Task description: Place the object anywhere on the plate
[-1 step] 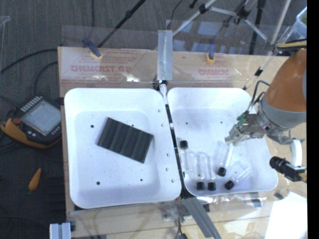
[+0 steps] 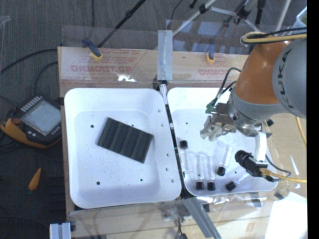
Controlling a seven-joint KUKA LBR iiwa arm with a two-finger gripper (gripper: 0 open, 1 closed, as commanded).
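Note:
A dark, ridged rectangular plate (image 2: 124,139) lies tilted in the middle of the left bin (image 2: 75,148). Several clear tubes with black caps (image 2: 221,169) are scattered over the floor of the right bin (image 2: 189,108), mostly toward its front. My gripper (image 2: 213,133) hangs over the middle of the right bin, just behind the tubes. It is open, with nothing between its fingers. One black cap (image 2: 183,144) sits to its left near the wall between the bins.
A raised divider (image 2: 171,133) separates the two bins. The grey and orange arm (image 2: 269,78) covers the right bin's far right side. A black cable fitting (image 2: 246,162) hangs by its front right. A pendant (image 2: 37,121) lies left of the bench.

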